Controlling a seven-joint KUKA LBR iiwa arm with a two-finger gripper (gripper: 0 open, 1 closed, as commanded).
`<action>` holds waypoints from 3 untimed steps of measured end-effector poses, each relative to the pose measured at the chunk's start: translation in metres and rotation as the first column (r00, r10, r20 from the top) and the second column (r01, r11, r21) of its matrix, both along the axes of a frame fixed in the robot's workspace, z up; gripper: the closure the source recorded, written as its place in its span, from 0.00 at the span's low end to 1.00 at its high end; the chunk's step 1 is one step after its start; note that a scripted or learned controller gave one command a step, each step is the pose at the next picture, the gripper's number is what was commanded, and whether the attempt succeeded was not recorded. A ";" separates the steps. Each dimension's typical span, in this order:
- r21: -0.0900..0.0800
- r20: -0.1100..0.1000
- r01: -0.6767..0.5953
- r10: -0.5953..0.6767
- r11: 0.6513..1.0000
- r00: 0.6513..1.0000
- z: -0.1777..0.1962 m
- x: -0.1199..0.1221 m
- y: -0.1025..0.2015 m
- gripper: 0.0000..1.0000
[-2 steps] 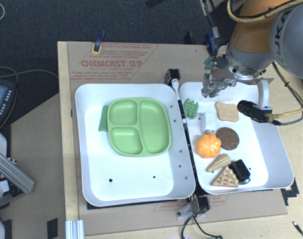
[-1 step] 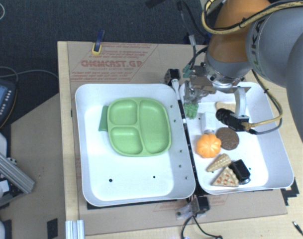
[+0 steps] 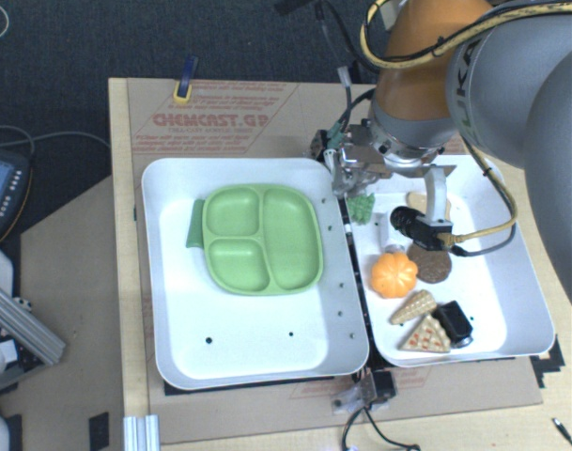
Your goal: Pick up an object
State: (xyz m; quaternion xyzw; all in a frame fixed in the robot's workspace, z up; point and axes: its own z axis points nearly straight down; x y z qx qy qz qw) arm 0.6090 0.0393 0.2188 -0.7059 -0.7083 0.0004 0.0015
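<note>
Tool low over the right bin, nothing plainly taken yet.

The tool [image 3: 353, 178] hangs at the right bin's [image 3: 520, 280] ten o'clock corner, just over a small green object [image 3: 363, 207]; whether it is wide, narrow or holding anything I cannot tell, since the wrist hides it. That green piece looks light and soft, likely best pinched across its narrow middle. Toward five o'clock from it lie an orange fruit [image 3: 394, 275], round and probably prone to roll, a brown disc [image 3: 430, 264], a waffle cone [image 3: 412, 306], a pizza slice [image 3: 425, 335] and a black block [image 3: 454, 321]. The left bin [image 3: 173, 280] holds a green divided plate [image 3: 263, 238]. The bins look smooth and slippery; they sit on a cardboard-covered table [image 3: 220, 111] over dark carpet.
</note>
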 end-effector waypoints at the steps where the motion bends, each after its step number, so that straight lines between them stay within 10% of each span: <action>1: 0.000 0.000 0.004 -0.004 1.000 1.000 0.014 -0.012 -0.011 1.00; 3: -0.002 0.005 0.002 -0.002 1.000 1.000 0.010 0.004 -0.003 1.00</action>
